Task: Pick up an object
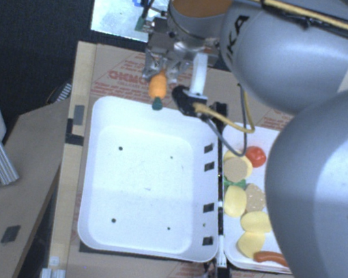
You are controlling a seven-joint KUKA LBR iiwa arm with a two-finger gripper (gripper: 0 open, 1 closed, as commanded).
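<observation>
Carrot (pixel 158 88) clamped in end effector (pixel 158 81), above left bin (pixel 143 242) rim.

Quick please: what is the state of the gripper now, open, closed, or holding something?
Gripper: closed on a small toy carrot, held above the far rim of the left bin.

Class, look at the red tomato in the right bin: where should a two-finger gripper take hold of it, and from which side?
Grip the tomato across its round middle, coming straight down from above. It lies at the far end of the food pile, its top exposed, but a pale round slice presses against its near side, so a sideways approach looks blocked.
</observation>
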